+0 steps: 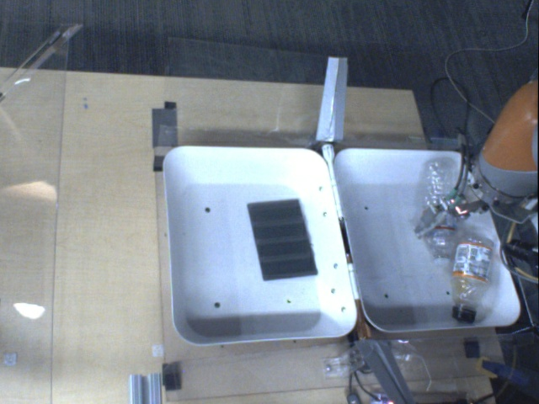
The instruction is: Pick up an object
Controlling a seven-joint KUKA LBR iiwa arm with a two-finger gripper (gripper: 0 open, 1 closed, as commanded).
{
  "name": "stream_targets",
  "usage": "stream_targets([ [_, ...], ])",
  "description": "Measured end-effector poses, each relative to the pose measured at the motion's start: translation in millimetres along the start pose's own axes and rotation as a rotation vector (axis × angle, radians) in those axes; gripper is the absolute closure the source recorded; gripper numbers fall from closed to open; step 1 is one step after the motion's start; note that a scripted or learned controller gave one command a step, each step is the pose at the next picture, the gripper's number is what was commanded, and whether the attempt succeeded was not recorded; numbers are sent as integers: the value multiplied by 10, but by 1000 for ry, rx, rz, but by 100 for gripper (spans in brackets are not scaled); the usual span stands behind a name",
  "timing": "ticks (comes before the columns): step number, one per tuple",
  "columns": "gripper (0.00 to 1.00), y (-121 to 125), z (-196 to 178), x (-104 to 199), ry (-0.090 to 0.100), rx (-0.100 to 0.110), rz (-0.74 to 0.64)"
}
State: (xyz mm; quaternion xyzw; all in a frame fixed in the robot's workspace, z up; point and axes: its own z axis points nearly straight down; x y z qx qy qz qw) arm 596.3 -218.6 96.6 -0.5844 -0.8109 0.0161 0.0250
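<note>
A black ridged rectangular pad (282, 239) lies flat in the middle of the left bin (189, 225). In the right bin (379, 251) a clear plastic bottle (469, 274) with an orange-and-white label and a black cap lies near the front right corner. A clear crumpled plastic piece (436, 183) sits further back on the right side. My gripper (444, 215) reaches in from the right and hangs low over the right bin, between the crumpled plastic and the bottle, close against the clear plastic. The clear material blurs its tip.
A metal bar (333, 99) rises from the back where the two bins meet. Black clamps (166, 126) sit at the left bin's corners. Cables (472, 66) run along the right edge of the bench. Bare wooden benchtop (84, 225) stretches to the left.
</note>
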Motion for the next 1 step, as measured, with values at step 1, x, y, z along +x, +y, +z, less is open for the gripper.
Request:
stream_targets([
  [1, 100, 334, -693, 736, -17, -48, 60],
])
